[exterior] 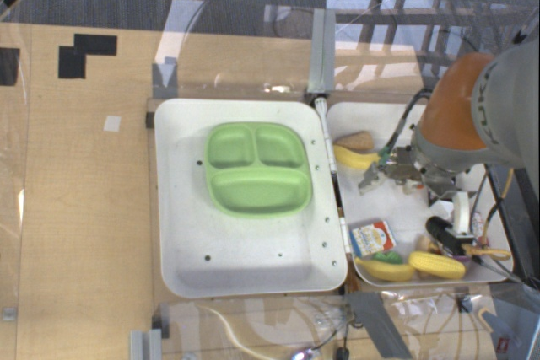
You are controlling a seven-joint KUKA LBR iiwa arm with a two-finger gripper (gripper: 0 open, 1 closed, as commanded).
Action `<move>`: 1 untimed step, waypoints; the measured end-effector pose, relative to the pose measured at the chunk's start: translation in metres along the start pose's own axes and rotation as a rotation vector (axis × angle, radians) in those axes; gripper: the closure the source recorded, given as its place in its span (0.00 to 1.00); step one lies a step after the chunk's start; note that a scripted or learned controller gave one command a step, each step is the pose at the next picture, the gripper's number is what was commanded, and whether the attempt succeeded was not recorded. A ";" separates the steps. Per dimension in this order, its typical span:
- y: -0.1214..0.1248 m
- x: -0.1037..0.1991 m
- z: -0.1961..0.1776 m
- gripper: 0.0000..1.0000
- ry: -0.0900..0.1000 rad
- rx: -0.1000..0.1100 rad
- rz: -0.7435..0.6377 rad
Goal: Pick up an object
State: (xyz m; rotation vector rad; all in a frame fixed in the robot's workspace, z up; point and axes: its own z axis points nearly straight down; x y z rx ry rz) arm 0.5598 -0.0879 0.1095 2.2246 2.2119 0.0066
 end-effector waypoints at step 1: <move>0.064 -0.007 0.021 0.00 0.000 -0.006 -0.040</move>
